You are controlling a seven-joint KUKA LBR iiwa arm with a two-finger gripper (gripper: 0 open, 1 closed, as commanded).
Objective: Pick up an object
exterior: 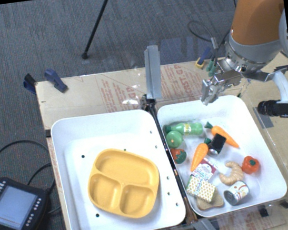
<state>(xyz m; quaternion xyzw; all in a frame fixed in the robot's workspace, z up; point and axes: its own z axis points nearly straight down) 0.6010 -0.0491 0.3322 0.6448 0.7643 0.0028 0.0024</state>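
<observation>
My gripper [209,96] hangs above the far edge of the right bin [262,145], with nothing between its fingers that I can make out. Below it in that bin lie a green bottle-shaped toy [186,128], a green round toy [174,138], two carrots [198,155] [224,135], a small black block [218,143], a red tomato [179,155], an orange pepper [250,164], a croissant [232,173], a tin can [236,193], a patterned packet [200,188] and a pink-labelled packet [204,171].
The left bin [65,144] holds a yellow divided plate [123,182]. A grey upright post [153,76] stands between the bins at the back. A teach pendant [11,207] lies on the floor to the left.
</observation>
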